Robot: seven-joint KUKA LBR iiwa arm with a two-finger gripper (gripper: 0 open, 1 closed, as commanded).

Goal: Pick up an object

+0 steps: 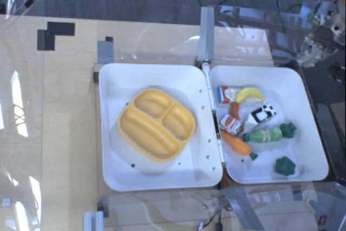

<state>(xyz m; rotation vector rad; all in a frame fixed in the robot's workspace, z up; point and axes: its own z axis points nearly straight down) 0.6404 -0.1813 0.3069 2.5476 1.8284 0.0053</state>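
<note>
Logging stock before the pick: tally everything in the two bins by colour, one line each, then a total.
Yellow: 2, the divided tray in the left bin and the banana in the right bin
Green: 2, the bottle and the broccoli
Orange: 1, the carrot
Red and white: 2, the carton and the can
Black and white: 1, the block
Total: 8

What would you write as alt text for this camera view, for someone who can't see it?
Two shallow white bins sit side by side on a wooden bench: the left bin holds a yellow divided plate, the right bin a cluster of toy food, including a banana, a carrot, a green bottle and broccoli. Cables loop across the dark floor behind.
</note>
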